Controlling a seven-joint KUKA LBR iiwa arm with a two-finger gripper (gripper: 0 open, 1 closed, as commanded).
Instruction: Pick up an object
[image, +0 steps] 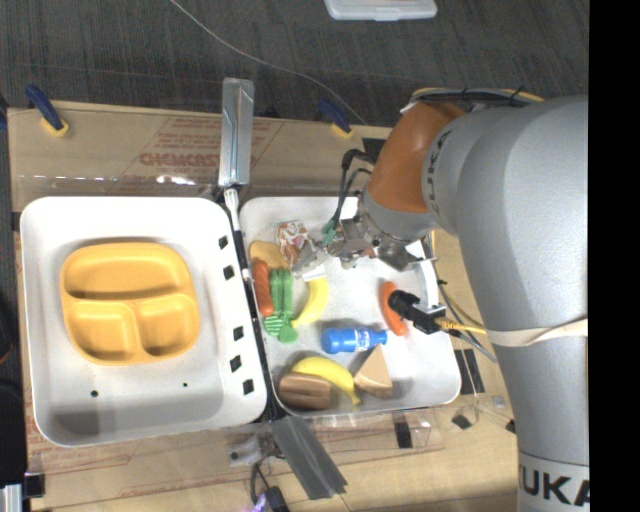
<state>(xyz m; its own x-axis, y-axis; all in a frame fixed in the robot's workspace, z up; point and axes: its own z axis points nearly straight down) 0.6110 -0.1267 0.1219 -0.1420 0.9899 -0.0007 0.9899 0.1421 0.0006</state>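
Two white bins sit side by side on the bench. The left bin (40, 330) holds a yellow tray (130, 300) with three compartments. My gripper (345, 243) is low over the far part of the right bin (440, 385); I cannot tell its state. Just beside it lies a wrapped packet (292, 238). Along the bin's left wall lie a carrot (262, 285) and a green toy (282, 300), with a small banana (314, 298) touching the toy. A blue bottle (352, 339) lies mid-bin. Near the front edge are a brown loaf (303, 391), a second banana (328, 373) and a wedge (375, 378). An orange piece (390, 302) lies near the right wall.
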